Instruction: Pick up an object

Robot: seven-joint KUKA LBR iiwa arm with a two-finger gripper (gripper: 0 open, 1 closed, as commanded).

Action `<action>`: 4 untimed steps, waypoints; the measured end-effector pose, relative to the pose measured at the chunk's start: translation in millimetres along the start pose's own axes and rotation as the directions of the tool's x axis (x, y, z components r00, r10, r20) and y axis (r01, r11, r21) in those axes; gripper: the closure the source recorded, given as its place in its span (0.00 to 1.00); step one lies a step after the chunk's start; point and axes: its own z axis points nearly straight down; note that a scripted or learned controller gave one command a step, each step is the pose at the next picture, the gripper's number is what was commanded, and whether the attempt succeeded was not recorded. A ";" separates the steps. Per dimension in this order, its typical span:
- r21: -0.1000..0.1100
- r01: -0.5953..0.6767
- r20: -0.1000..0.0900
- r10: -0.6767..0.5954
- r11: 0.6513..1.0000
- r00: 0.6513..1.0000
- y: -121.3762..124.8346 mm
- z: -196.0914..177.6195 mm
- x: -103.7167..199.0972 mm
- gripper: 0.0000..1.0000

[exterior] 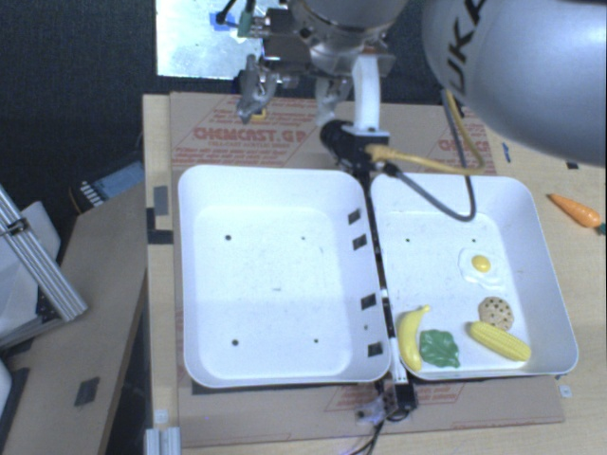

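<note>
**Hovering above the bins' far edge, nothing gripped**

Gripper [289, 98] sits over the cardboard beyond the left bin [204, 254], fingers apart and bare. Right bin [541, 254] holds all items at its near end: fried egg [481, 264], cookie [495, 312], corn cob [499, 341], banana [410, 337] touching green leaf [440, 349]. Carrot [577, 209] lies outside, right of the bin.

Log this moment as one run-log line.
gripper: raised beyond bins, holds nothing | right bin: egg, cookie, corn, banana, green piece | carrot: on bench
</note>
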 end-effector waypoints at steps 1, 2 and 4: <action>-0.002 0.002 -0.002 -0.002 1.000 1.000 -57.8 -79.4 0.7 0.00; 0.006 -0.001 0.003 0.001 1.000 1.000 -55.6 -73.3 0.1 0.00; 0.006 0.000 0.003 0.000 1.000 1.000 -108.1 -75.7 0.3 0.00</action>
